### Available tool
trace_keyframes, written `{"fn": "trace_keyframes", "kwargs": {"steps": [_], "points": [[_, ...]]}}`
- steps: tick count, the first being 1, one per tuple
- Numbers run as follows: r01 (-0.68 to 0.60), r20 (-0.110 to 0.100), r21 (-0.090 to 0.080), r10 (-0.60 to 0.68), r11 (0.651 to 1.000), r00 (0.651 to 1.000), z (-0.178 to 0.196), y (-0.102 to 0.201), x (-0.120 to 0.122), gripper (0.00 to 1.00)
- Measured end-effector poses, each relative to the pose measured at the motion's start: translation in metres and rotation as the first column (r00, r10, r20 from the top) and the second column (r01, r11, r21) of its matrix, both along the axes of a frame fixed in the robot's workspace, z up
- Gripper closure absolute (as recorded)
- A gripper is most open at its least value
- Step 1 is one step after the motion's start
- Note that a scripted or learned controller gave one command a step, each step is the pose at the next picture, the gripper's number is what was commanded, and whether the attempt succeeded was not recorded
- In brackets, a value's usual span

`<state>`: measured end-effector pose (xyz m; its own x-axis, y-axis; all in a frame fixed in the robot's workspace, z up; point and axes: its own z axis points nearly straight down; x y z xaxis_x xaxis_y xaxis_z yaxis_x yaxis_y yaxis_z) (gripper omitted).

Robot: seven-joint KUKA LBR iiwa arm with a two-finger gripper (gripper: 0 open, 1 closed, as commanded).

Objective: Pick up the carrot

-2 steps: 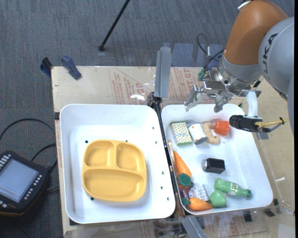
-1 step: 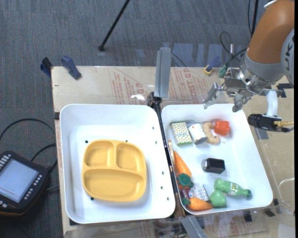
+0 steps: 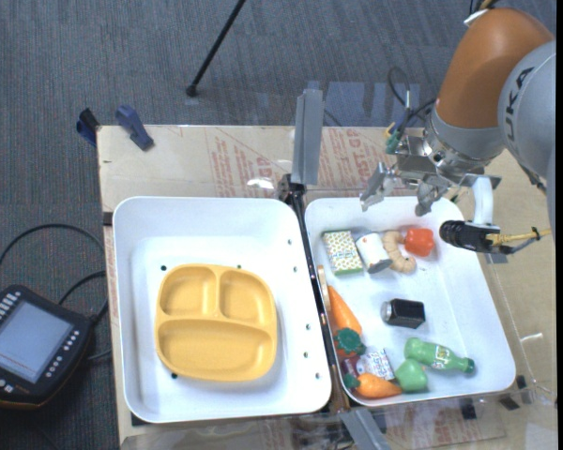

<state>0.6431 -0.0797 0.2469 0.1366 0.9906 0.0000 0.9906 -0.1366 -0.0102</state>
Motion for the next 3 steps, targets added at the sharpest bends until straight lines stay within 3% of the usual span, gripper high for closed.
{"fn": "trace_keyframes", "kwargs": {"steps": [1, 2, 3], "points": [[0.193, 0.010, -0.002, -0.193, 0.981, 0.981, 0.094, -0.045, 0.002, 0.00], [0.086, -0.009, -0.001, -0.086, 0.996, 0.996, -0.054, 0.003, -0.018, 0.00], [0.095, -0.001, -0.001, -0.095, 0.996, 0.996, -0.064, 0.008, -0.039, 0.00]]}}
